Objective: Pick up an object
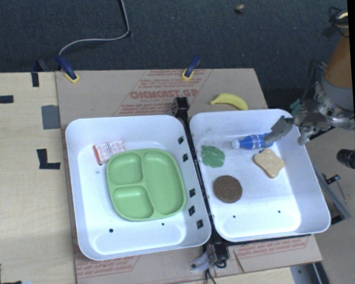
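Two white bins sit side by side. The gripper point(292, 130) hangs open over the right bin's point(304, 217) 2 o'clock corner, holding nothing. Just at its 9 o'clock lies a blue bottle point(252, 142), with a sponge point(269, 163), green scrap point(213, 156) and brown disc point(228, 189) nearby. The left bin point(84, 193) holds a green tray point(146, 183).

Single fixed camera above the bench point(24, 197), looking down at a slant, both white bins point(80, 136) in frame
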Available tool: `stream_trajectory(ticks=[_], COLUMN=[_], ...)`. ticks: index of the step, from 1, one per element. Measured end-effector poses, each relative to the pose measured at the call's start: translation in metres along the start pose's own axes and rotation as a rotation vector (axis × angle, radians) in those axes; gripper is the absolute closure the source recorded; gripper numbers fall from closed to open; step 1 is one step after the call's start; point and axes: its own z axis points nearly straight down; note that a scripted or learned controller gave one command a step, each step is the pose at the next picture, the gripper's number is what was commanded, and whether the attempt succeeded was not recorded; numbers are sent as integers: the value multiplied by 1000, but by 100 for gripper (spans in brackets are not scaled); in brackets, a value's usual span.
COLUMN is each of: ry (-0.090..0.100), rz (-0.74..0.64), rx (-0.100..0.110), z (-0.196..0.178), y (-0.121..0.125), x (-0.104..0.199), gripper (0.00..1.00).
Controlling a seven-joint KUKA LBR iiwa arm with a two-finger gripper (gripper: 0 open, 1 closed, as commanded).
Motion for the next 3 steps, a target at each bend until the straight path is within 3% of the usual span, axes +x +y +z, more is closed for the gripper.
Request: stream_trajectory(ticks=[1, 2, 3], ry=[2, 0, 6], rz=[-2, -1, 2], rx=[4, -4, 12], z=[111, 187, 188], y=[101, 68, 112], x=[73, 76, 57], gripper=[0, 0, 0])
